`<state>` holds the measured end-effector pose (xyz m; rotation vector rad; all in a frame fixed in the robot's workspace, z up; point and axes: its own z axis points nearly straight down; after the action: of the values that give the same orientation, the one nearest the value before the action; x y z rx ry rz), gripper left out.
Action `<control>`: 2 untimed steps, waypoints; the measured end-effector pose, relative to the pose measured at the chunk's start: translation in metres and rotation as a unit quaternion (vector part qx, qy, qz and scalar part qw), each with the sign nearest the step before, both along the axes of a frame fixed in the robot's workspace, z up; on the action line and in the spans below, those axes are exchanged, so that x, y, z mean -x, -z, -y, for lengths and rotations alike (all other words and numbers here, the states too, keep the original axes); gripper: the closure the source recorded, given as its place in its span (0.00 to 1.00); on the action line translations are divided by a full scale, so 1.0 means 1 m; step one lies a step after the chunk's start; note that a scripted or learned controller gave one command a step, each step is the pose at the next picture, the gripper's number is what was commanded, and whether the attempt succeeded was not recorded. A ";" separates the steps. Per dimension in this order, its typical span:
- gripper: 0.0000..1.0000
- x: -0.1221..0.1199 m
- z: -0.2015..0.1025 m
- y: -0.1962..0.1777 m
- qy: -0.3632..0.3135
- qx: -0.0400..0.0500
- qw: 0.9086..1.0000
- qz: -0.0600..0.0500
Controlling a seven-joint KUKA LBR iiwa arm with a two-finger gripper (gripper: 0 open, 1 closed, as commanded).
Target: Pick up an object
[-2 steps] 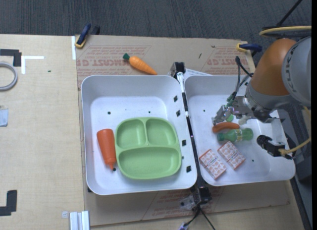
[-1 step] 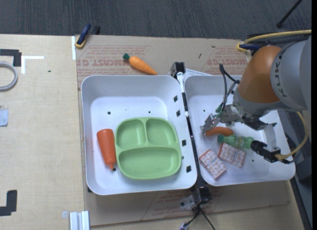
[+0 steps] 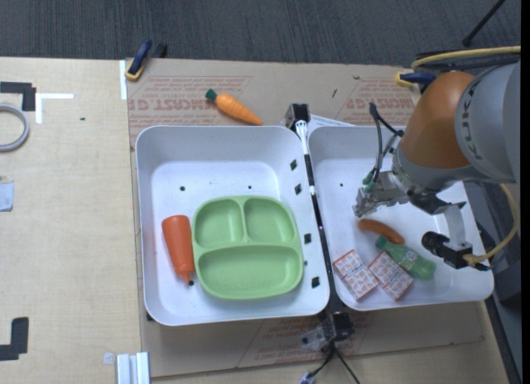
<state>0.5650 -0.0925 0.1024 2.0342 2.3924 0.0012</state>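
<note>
Nearest in the right bin [image 3: 348,159] lie two small printed packets [image 3: 373,273], side by side, and just to their right a green bottle [image 3: 407,259]. These three are crowded together, so a descent that drifts toward the near side could land on a packet edge or push the bottle, and the claw would close on nothing.

A little farther lies the orange sausage-shaped piece [image 3: 382,229], the thing I judge to be the target. It is thin and rounded, so it may roll or slip out sideways when squeezed. Its near-right end almost touches the bottle cap, which leaves little room for a finger there.

The claw [image 3: 370,201] hangs just beyond and slightly left of this piece, very close but, as far as I can see, not around it. Whether it is spread or clenched, I cannot tell; nothing is visibly gripped.

In the left bin [image 3: 166,146] sit a green divided plate [image 3: 248,247] and an orange cylinder [image 3: 177,246]. A toy carrot [image 3: 234,108] lies on the desk [image 3: 66,208] beyond.
</note>
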 end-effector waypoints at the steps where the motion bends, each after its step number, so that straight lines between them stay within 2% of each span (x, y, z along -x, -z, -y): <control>1: 0.00 0.000 0.000 0.000 0.000 0.000 1.000 0.000; 2: 0.00 0.028 0.016 0.010 -0.111 0.000 0.994 -0.001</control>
<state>0.5370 -0.1085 0.0922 1.7560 2.6054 0.0000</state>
